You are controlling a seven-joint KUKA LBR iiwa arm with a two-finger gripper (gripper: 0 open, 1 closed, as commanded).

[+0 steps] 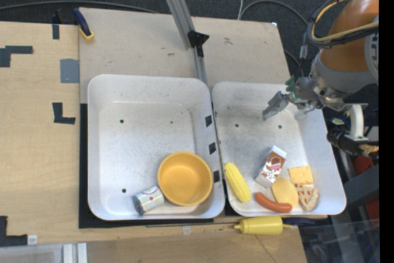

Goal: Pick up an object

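At the right of the frame, the grey two-finger tool (275,106) hovers over the upper part of the right shallow white bin (246,101), its fingers spread and grasping nothing. Toy food lies along that bin's lower edge: a yellow corn cob (237,182), a small white carton (271,167) and a red sausage (272,202). The left white bin (123,95) carries a yellow bowl (184,178) just beside a small tin can (148,199).

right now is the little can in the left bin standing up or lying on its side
Lying on its side. The can shows its round end face toward the camera and its body stretched along the left bin floor, beside the yellow bowl.
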